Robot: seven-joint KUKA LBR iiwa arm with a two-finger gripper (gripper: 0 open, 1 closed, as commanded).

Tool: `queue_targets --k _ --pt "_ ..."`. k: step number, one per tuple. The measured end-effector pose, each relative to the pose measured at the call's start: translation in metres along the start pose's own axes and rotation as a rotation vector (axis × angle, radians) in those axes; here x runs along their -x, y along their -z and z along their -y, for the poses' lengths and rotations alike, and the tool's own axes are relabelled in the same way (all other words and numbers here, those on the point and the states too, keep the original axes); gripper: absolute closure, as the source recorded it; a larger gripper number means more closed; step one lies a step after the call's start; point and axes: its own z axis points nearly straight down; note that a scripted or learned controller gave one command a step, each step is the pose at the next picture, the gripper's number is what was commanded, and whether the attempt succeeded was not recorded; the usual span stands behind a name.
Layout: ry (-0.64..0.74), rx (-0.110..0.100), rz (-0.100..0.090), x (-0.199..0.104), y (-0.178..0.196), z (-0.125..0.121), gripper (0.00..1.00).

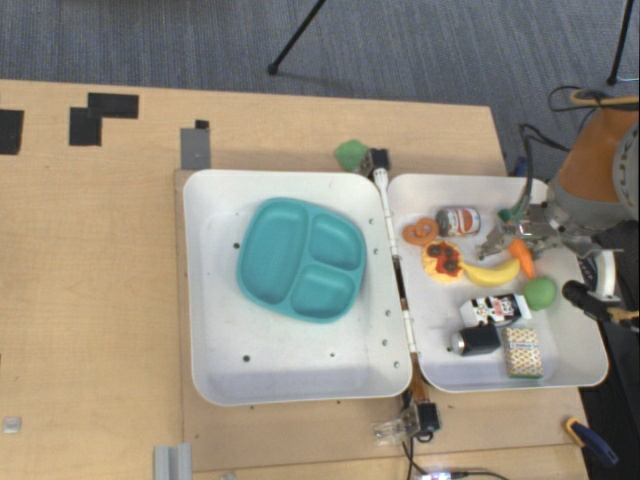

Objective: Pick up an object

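From my remote station I can read no text: the labels on the small can (458, 221) and the black-and-white carton (493, 310), both near the banana (490, 272), are blurred.

two bins (215, 268), one teal tray (300, 258)

A single fixed camera is mounted above the light wooden counter (100, 298) and looks down at a slant. The left shallow white bin (215, 358) sits near frame centre; the right shallow white bin (580, 368) lies just beside it toward the right edge. Grey carpeted floor (200, 18) fills the band beyond the counter's far edge. Range is moderate: both bins fit whole in frame. The grey arm with orange band (600, 163) enters from the right.
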Motion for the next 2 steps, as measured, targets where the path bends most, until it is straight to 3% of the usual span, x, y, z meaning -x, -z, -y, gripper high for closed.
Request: queue_targets --k 1,2 --pt "0.001 0.005 0.003 0.0 0.012 -0.002 1.0" --pt "0.003 0.002 0.0 -0.088 0.056 -0.046 1.0"
